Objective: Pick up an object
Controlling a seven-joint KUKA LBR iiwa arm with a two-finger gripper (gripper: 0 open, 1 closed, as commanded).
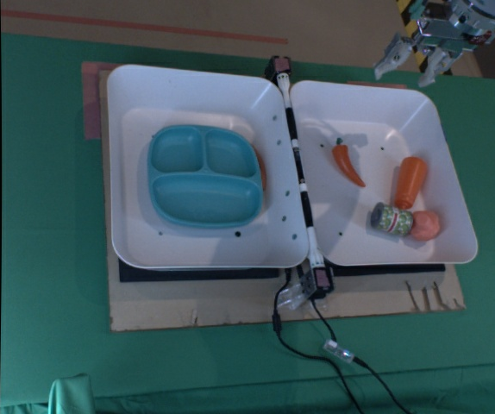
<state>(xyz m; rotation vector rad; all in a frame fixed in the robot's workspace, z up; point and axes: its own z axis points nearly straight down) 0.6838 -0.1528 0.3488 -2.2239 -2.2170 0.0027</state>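
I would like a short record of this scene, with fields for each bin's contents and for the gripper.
left bin: one teal divided plate, three compartments
right bin: orange chili pepper, orange cylinder, small jar lying on its side, pink-orange ball
touching: jar and ball lie against each other
gripper: above the far right corner of the right bin, fingers spread, nothing between them
task state: no object picked up yet

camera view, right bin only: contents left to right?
chili pepper → small jar. The orange bottle overlaps the jar's span and the pink ball overlaps the bottle's, so both are left unranked.
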